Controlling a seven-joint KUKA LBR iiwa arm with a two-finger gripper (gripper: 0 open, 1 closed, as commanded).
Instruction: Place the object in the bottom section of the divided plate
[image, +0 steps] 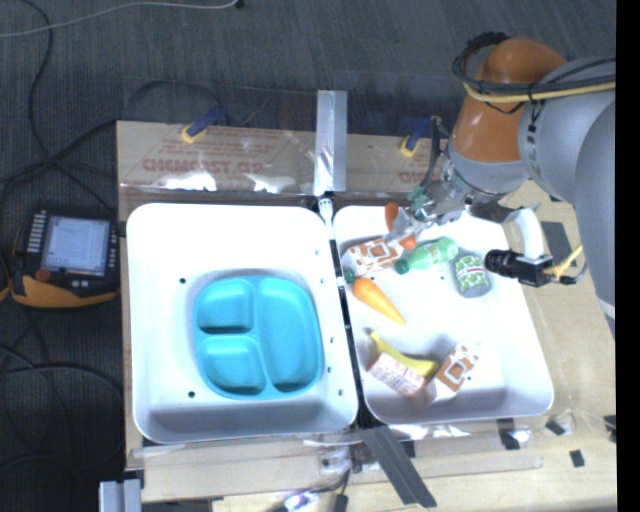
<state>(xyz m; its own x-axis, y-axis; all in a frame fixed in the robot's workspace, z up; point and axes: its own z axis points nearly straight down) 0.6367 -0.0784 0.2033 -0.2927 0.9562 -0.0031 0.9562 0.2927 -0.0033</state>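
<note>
The divided plate (258, 334) is sitting bare in the left bin (150, 300), while the gripper (418, 216) is hanging over the crowded right bin (520, 340), near the green bottle (428, 253) and a small carton (371, 256). Whether it is open or closed, I cannot tell. With items packing so tightly there, it is risking a glancing or double grab.

No legible text or labels
</note>
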